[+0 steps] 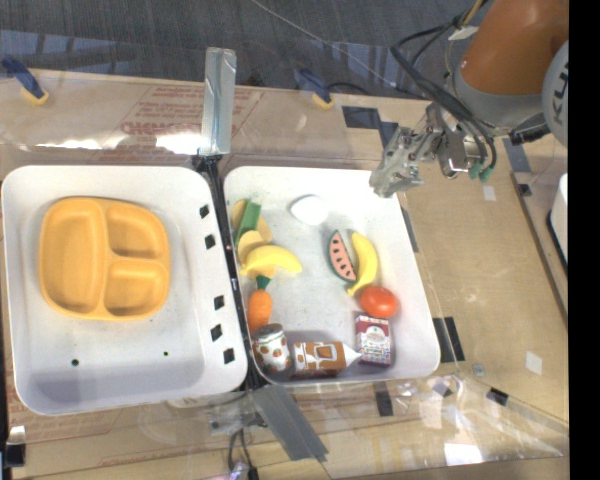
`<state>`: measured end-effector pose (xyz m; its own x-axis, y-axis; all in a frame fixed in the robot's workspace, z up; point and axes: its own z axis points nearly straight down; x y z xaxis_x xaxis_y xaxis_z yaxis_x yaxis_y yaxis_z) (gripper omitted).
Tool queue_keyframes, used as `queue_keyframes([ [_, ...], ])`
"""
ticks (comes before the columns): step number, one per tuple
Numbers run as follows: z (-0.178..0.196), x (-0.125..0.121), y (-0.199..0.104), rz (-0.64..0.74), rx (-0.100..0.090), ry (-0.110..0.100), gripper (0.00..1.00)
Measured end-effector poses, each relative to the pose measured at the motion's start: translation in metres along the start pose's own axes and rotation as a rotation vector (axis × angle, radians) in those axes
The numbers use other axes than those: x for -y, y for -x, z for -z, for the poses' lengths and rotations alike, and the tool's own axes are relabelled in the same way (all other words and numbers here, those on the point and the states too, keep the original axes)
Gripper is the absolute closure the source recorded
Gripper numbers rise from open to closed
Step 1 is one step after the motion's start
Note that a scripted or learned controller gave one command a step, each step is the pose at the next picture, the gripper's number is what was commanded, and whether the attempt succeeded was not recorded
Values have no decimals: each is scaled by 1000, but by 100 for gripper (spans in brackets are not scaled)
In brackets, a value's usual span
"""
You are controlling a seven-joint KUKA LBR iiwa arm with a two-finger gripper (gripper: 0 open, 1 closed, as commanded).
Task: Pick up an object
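Right bin [410, 268] as landmark: it holds toy foods, any of which can serve as the object to pick. The hand [392, 176] hovers over the bin's far right corner, above its rim, with nothing between its fingers; whether they stand apart or together cannot be told. Nearest to it, inside the bin, lies a white round piece [308, 209]. At the bin's middle a watermelon slice [336, 255] lies just beside a banana [363, 260], with a tomato [378, 301] below them. Along the bin's near wall stand a red carton [375, 340] and a brown jar [271, 348]. By appearance these are light, stiff plastic pieces, smooth and likely slippery. The carton's flat sides probably offer the surest hold; the rounded tomato may roll or squirt free.
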<state>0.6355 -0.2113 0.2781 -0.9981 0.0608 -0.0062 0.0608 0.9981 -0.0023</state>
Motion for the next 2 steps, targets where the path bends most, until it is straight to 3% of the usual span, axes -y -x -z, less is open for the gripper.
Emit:
queue_keyframes([
  [1, -140, -1, -20, -74, -17, 4, 100],
  [2, -134, 0, -17, -73, -5, 2, 0],
])
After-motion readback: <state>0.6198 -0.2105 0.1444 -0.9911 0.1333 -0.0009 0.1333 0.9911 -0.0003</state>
